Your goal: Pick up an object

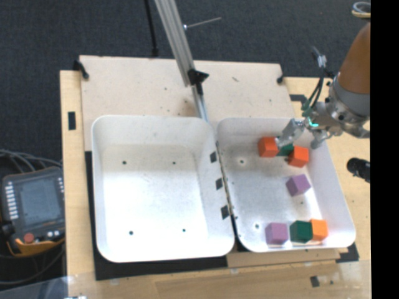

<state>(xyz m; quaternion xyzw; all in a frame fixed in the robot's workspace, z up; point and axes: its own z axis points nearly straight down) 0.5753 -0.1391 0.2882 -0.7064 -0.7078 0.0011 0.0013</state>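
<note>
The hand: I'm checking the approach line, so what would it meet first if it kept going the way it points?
Probably the green block wedged between two orange blocks, just beyond the hand; depth is unclear from above.

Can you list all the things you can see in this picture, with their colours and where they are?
Orange blocks: 3, orange; two at the right bin's top, one at its bottom right.
Purple blocks: 2, purple; one mid-right, one at the bottom.
Green block: 1, dark green; between bottom purple and orange.
Bins: 2, white; left bin, right bin.
Metal pole: 1, silver; slanting from top.
Handheld controller: 1, grey; far left.
Arm: 1, orange band; upper right.
Gripper: 1, grey; between the top orange blocks.
</note>
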